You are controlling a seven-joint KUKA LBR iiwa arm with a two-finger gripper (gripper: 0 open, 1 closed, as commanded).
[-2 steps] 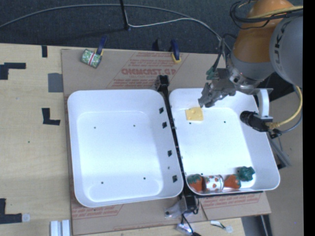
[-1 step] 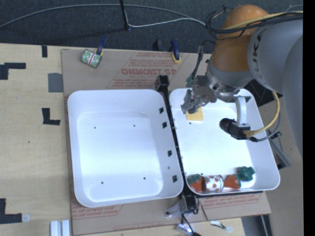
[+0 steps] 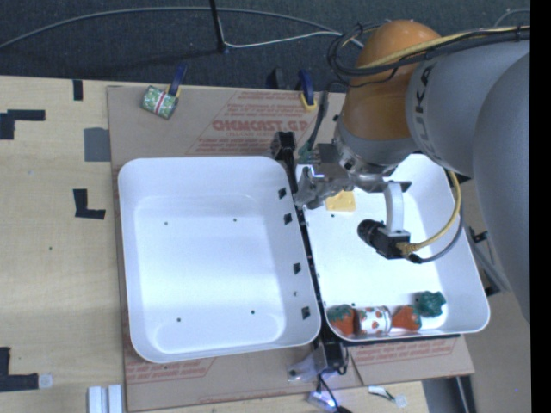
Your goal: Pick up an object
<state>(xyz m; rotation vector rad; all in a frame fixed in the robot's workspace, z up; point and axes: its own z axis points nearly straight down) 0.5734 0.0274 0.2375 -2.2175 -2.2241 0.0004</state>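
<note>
Jaws [image 3: 320, 188] over right bin [image 3: 461, 269] (toys [image 3: 376, 319] inside)

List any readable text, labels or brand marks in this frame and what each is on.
"CHEMCAST GP" in red print on the brown board under the bins; the last letters run under the arm, so the ending is uncertain.
More red print on the same board's lower strip below the left bin: too small and blurred to read.
Dark lettering on the grey arm link, partly seen: cannot be read reliably.
</note>
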